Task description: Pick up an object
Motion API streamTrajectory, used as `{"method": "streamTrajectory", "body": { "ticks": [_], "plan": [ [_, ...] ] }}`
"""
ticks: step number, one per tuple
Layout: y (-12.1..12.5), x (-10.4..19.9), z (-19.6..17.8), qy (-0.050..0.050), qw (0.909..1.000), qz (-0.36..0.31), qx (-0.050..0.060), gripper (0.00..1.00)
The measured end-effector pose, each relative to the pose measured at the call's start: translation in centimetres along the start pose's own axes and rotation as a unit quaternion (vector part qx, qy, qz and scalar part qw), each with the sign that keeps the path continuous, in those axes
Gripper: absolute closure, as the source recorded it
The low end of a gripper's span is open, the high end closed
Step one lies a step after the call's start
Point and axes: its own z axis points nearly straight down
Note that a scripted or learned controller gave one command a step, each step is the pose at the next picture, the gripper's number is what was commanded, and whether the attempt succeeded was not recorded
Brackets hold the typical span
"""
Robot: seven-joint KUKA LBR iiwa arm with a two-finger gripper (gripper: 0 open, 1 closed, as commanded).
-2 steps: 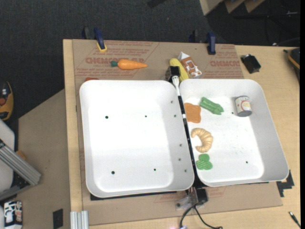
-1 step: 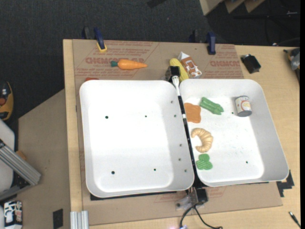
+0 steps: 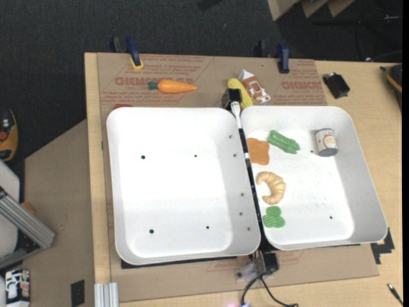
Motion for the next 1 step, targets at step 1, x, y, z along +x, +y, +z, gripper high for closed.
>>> {"method": "streamTrajectory", "body": {
  "ticks": [1],
  "plan": [
    [0.0, 0.0, 0.05, 0.0, 1.0, 0.0, 0.001, 0.0]
  ]
}}
